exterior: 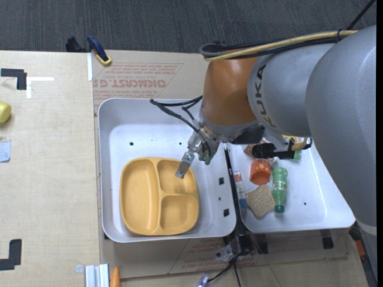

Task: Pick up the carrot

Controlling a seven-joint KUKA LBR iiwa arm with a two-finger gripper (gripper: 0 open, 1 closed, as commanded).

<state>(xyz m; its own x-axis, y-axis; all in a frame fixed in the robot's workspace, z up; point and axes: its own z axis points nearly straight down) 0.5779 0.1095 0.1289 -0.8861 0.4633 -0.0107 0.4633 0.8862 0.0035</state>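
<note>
A short orange piece (260,172), which I take for the carrot, lies in the right bin (326,203) near its middle divider, partly under the arm's shadow. My gripper (190,159) hangs over the left bin (140,124), at the upper right corner of a yellow divided plate (157,195). The gripper is well left of the orange piece, across the wall between the bins. The big grey arm with its orange band (230,94) covers the back part of the right bin.
Beside the orange piece lie a green bottle (279,188), a brown bread-like slice (261,201) and a dark bottle (276,153). A yellow object (3,112) sits on the bench at far left. Cardboard lies under the bins.
</note>
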